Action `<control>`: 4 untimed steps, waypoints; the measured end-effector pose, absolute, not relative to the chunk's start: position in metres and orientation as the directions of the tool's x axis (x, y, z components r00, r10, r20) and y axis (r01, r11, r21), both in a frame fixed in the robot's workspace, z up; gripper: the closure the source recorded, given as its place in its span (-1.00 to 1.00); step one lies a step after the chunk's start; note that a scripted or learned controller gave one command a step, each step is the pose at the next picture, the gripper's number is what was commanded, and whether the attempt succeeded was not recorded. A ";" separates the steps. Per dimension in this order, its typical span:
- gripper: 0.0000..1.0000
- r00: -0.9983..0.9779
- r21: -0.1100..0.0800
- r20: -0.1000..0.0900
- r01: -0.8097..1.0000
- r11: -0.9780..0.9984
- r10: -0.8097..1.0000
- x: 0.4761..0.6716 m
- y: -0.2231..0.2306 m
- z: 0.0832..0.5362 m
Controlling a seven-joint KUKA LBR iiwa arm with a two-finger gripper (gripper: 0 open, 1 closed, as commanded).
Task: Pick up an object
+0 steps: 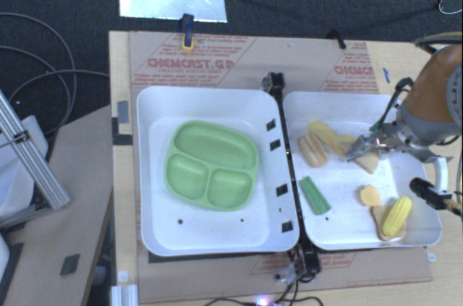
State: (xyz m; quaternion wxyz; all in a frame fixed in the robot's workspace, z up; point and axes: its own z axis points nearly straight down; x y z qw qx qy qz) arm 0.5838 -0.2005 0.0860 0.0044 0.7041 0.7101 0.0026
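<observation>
Gripper (359,147) low in the right bin (427,228), toward its 12 o'clock half, reaching in from 3 o'clock off a grey arm (434,120) with an orange band; arm cut off at the frame edge. Fingers small and dark against clutter, so open or closed: cannot tell. Nothing plainly seen between them.

Touching or overlapping the tip at 9 o'clock: a yellow piece (323,132), banana-like, lying at a slant. Just at 8 o'clock of that, a tan bun (312,150), hot-dog-like. Under the tip at 5 o'clock, a pale tan wedge (367,163), partly covered by the gripper, hard to name.

Further toward 6 o'clock in the same bin: a green bar (315,194) near the bin's 9 o'clock wall, a small round yellow piece (370,194), and a yellow corn cob (396,216) lying on a brown slab (379,222), mostly hidden beneath it. Black part (427,190) of the arm overhanging the rim at 3 o'clock.

Left bin (155,225) holding a green divided plate (211,165), three compartments, well apart from the gripper.

Both bins on a cardboard sheet (239,58) with red print, partly covered by the bins
</observation>
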 end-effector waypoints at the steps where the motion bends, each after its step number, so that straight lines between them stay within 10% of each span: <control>1: 1.00 -0.004 0.006 -0.002 1.000 0.004 1.000 0.581 -0.202 0.096; 2: 1.00 -0.008 0.007 0.000 1.000 0.008 1.000 0.567 -0.152 0.183; 3: 1.00 -0.013 -0.005 0.007 1.000 0.013 1.000 0.484 -0.040 0.184; 4: -1.00 -0.002 0.001 0.000 1.000 0.002 1.000 0.487 -0.047 0.184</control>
